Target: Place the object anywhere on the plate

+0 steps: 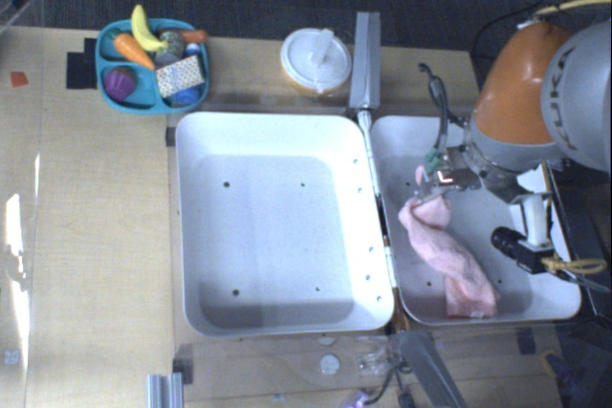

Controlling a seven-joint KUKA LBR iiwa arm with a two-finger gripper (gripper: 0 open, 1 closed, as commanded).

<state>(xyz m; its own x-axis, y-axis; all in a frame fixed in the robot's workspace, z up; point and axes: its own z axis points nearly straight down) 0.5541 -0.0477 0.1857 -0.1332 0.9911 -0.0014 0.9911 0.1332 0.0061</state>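
Two white bins sit side by side on my bench. The left bin point(273, 225) is the larger in my view, and I see only its bare floor with a few small dark dots. The right bin point(535, 301) holds a pink cloth point(449, 258), crumpled and lying slantwise from near the bin's middle down toward its near edge. The gripper point(442, 175) hangs just above the cloth's upper end, with the grey arm and its orange band point(521, 91) reaching in from the right. From my feed I cannot tell whether the gripper is grasping the cloth or merely touching it; the cloth's top corner sits right at the tool, but the contact itself is too small to read.

Behind the left bin, on the wooden bench top point(86, 253), stands a blue divided tray point(107, 96) carrying toy food: a yellow banana point(143, 29), an orange carrot point(132, 50), a purple piece point(120, 83) and a speckled block point(182, 76). Near it, behind the gap between the bins, I see a round white plate point(316, 60) with a yellowish rim, well apart from the cloth.
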